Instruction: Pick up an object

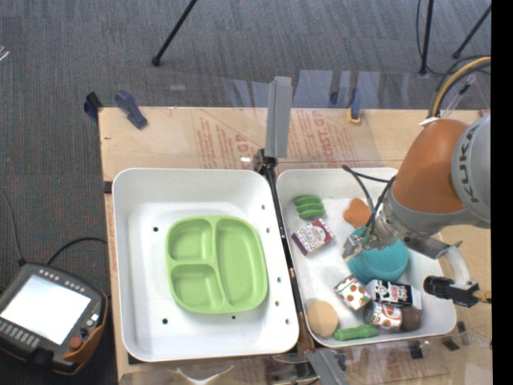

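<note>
My claw [358, 243] sits low in the right bin [321, 339], at the rim of the teal cup [383, 261]. Finger state: cannot tell. Nothing lifted; the whole pick remains. Small printed cartons [313, 236] nearby (labels too small to read).

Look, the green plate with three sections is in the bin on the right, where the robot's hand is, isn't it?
Not quite. The camera view shows the green plate lying in the left bin. The robot's hand is over the right bin, above the teal cup.
</note>
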Available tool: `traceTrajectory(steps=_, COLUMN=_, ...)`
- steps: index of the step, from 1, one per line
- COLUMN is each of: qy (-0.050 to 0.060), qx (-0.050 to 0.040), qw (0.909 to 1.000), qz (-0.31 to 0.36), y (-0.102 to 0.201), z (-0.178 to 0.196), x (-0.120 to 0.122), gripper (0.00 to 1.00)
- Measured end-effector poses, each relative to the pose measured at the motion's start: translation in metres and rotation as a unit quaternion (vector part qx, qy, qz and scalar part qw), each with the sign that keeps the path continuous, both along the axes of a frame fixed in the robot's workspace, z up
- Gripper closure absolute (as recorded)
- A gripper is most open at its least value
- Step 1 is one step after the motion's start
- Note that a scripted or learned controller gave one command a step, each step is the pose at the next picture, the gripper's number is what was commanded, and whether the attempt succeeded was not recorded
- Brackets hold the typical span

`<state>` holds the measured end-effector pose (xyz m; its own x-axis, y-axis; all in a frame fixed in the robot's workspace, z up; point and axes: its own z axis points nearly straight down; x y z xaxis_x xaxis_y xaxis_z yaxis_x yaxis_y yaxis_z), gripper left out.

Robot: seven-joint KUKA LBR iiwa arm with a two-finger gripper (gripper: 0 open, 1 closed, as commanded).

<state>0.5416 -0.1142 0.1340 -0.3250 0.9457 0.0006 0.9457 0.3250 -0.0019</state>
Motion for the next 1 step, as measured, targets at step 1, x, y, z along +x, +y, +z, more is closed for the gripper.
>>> traceTrajectory(steps=1, qy=0.004, qx=0.0014, qw=0.9999, qz=-0.016, y=0.0138, z=-0.0499, x=-0.0508, gripper=1.0)
